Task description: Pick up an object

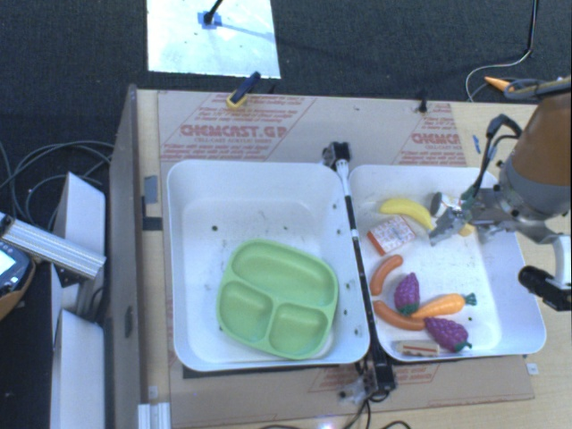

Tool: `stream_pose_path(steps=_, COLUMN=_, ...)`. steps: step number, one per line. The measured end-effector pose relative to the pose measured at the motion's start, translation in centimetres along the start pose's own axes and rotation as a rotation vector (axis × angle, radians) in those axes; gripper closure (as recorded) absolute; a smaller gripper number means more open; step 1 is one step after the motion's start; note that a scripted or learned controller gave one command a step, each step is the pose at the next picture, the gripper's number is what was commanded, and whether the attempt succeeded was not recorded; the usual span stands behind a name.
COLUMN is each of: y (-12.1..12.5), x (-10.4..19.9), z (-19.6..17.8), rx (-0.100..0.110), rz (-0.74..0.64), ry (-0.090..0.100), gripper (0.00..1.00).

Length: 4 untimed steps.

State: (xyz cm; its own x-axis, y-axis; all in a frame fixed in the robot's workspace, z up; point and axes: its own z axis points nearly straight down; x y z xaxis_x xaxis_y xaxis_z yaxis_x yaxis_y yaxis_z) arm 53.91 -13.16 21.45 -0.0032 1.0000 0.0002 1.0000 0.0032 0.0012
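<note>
The right bin (pixel 514 266) holds several toy foods: a yellow banana (pixel 407 209), a red and white carton (pixel 391 234), an orange sausage (pixel 386 273), a purple grape bunch (pixel 407 291), a carrot (pixel 442 306) and a second purple bunch (pixel 447 332). My gripper (pixel 439 219) hovers over the bin's upper right part, just right of the banana, pointing left. It stands open with nothing between its fingers. A small yellow piece (pixel 466 230) peeks out from under the gripper body.
The left bin (pixel 206 195) holds a green divided plate (pixel 279 298). A black divider rail (pixel 353 239) runs between the bins. Another orange sausage (pixel 398 316) and a tan stick (pixel 420 349) lie by the right bin's front wall.
</note>
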Motion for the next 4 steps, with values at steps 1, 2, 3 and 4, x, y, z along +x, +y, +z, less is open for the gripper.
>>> stream_pose_path(steps=1, y=10.2, x=2.8, z=4.6, rx=0.000, rz=-0.001, ry=0.001, gripper=0.00)
stream_pose_path(steps=2, y=4.4, x=3.1, z=12.5, rx=-0.009, rz=0.001, ry=0.000, gripper=0.00)
stream_pose_path(steps=3, y=2.2, x=3.6, z=12.4, rx=-0.020, rz=0.003, ry=-0.004, gripper=0.00)
stream_pose_path(steps=4, y=1.4, x=4.0, z=12.4, rx=-0.020, rz=0.004, ry=-0.005, gripper=0.00)
